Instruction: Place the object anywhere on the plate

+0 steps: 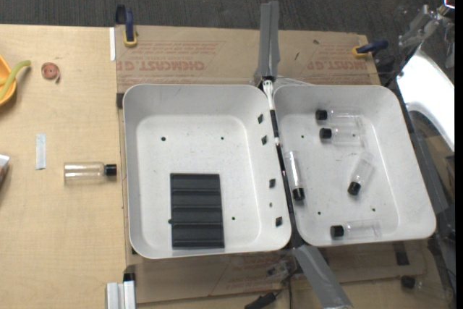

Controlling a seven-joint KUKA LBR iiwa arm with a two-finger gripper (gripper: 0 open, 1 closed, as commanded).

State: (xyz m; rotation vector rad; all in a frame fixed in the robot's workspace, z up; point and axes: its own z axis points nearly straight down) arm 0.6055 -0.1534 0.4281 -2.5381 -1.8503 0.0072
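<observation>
A black ridged plate (196,210) lies flat in the left bin (145,112), near its front wall. The right bin (391,112) holds several clear vials with black caps. Two lie close together at the back (336,116) (343,132). One lies tilted near the middle (359,176), one lies along the left wall (294,174), and one lies at the front (354,230). A white part of the arm (428,94) sits at the right edge, beyond the right bin.
On the wooden bench left of the bins lie another clear vial (89,171), a small white strip (40,151), a pink disc (49,70) and a yellow object (7,79). Clamps (124,19) (369,48) hold the cardboard behind the bins.
</observation>
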